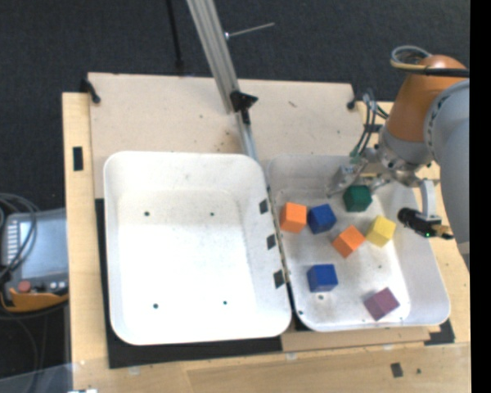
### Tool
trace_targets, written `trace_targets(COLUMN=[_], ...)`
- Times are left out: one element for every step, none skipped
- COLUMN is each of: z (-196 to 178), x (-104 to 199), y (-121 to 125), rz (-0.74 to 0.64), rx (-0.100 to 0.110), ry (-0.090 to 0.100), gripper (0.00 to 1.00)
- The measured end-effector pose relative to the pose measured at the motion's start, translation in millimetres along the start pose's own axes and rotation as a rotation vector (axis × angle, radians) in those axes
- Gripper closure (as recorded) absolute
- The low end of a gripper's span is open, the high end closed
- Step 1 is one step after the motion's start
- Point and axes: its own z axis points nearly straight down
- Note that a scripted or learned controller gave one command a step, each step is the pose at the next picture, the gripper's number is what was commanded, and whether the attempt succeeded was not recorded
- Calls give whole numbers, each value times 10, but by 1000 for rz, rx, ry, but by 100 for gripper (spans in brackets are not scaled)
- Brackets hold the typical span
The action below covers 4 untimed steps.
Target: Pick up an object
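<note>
The wooden table (188, 121) carries two shallow white plastic bins side by side: the left bin (131, 219) and the right bin (417, 289), which holds all the loose objects. The grey arm with its orange band (421, 97) reaches in from the right, and its pincer (356, 178) sits low over the far part of the right bin, directly at the small dark green cube (358, 197). Whether the pincer is released or clenched cannot be told, as the tips are too small and cluttered to read, and the green cube cannot be confirmed as held. Other candidates lie near: an orange cube (293, 216) by the bin's left wall, a blue cube (322, 219) just beside it, a second orange cube (349, 241), a yellow cube (381, 230), a second blue cube (322, 277) and a purple cube (382, 303) toward the near edge. In my judgement the step in hand is the grasp on the green cube; done well, it calls for centring on the cube, descending squarely, closing across two flat opposite faces, and lifting straight up clear of the yellow cube near it. No brand, label or legible writing is observed anywhere in view.
</note>
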Motion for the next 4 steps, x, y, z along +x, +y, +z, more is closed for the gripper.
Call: trace_targets(z=[-111, -687, -1302, -1627], x=[-10, 52, 119, 103], y=[-2, -37, -26, -18], rz=[-3, 0, 1, -2], rx=[0, 0, -1, 3], ry=[-2, 4, 4, 4], gripper=[100, 100, 100, 100])
